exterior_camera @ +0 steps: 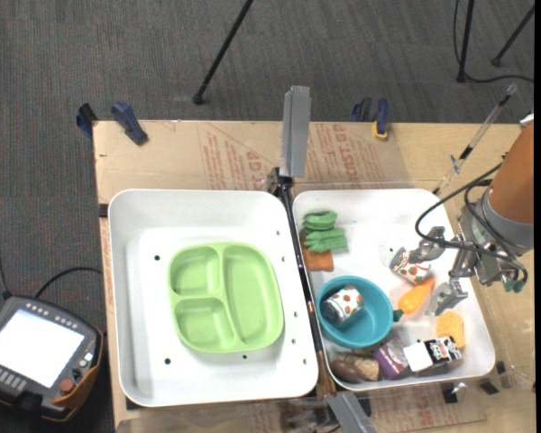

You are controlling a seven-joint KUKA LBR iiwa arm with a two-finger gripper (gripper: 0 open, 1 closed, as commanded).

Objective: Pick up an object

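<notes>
Though task names no particular thing, nearest candidate to hand (440,264) looks like the orange carrot-shaped toy (417,297), lying in right bin (379,207) just below-left of the fingertips, long axis running diagonal, lower-left to upper-right. Camera view, looking down at a slant: hand over right bin's right half, two dark fingers (430,238) spread fairly wide, nothing seen between them. Small red-and-white item (409,266) sits just beside upper finger, between the fingers or just under them — can't tell if touching. Yellow-orange piece (451,328) below lower finger, near bin's right wall. Teal bowl (359,318) w/ spotted cup (343,303) inside, left of the carrot toy and touching or nearly so at the bowl's handle. Green toy veg (323,231) and small orange block (319,261) at bin's left wall, well apart from hand. Dark clutter along bottom edge: purple item (389,360), black-and-white box (437,351), brownish lumps (355,366) — hard to identify. Left bin (135,242) holds green divided plate (225,296), far from hand. Judging only: short drop down-left needed, closing across carrot's narrow width. Arm (521,188) cut off at right; hand's height above bin unclear.
</notes>
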